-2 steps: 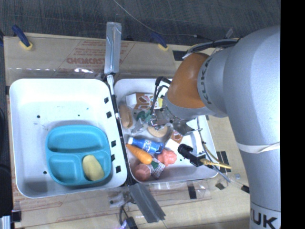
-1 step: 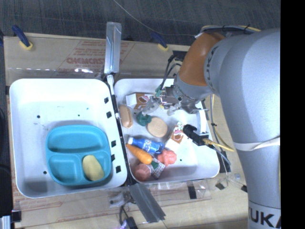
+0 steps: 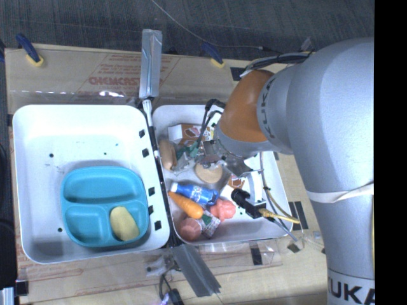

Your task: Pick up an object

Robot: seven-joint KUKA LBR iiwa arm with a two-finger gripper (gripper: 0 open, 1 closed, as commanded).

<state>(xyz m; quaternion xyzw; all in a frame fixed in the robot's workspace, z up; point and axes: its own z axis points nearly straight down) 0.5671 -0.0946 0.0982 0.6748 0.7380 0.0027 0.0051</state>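
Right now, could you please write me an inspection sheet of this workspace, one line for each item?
Surface: bench with brown cardboard under two white bins.
Job's things: right bin holds a carrot, a blue bottle, a pink round item, a bread-like roll and other small items.
Clutter: left bin holds a blue divided tray with a yellow potato-like item in one compartment.
Gripper: the arm is over the right bin; gripper state cannot be judged.
Cables: thin cable on the floor; wires by the right bin.
Surroundings: blue clamps on the cardboard edge; dark floor.
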